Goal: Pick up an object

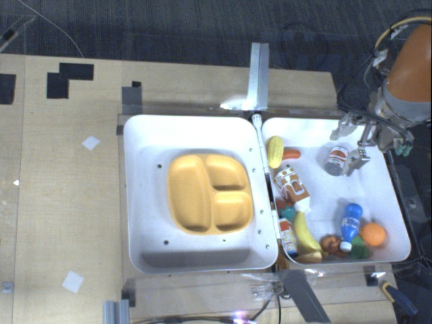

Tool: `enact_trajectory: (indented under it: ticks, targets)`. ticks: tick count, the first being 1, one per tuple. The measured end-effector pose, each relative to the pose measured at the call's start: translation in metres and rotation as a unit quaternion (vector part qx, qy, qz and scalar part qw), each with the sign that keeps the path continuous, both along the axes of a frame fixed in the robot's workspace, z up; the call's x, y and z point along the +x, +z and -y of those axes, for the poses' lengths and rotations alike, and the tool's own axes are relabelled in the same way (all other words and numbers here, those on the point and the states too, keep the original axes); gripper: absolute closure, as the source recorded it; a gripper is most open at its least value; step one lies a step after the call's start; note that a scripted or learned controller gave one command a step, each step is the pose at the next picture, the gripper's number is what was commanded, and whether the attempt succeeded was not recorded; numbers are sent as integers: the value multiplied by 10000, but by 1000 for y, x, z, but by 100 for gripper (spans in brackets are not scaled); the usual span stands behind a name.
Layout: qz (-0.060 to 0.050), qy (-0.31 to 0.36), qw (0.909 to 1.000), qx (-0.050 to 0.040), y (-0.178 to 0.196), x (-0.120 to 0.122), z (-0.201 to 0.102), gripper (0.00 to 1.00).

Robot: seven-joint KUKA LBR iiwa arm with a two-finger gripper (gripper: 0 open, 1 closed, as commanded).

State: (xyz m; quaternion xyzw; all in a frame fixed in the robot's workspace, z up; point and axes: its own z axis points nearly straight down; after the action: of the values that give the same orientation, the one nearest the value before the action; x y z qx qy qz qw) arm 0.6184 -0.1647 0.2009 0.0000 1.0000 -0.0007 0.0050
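My gripper hangs over the far right part of the right bin, fingers apart and nothing between them. A small silver can with a red label lies in the bin just left of the fingertips, close to them but not held. Further objects lie in the same bin: a yellow corn cob, a brown and white carton, a banana, a blue bottle and an orange.
The left bin holds a yellow divided tray. A metal post stands at the back between the two bins. Small brown and green items crowd the right bin's near corner. A wooden bench surrounds the bins.
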Motion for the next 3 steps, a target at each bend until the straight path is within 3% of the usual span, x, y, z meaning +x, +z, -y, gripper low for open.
enact_trajectory:
  ticks: [1,2,3]
  targets:
    - [0,0,10000,0,0,0,0,0]
    - [8,-2030,9792,14,-11,3,32,0]
    - [-7,-268,9996,-3,-11,-74,42,0]
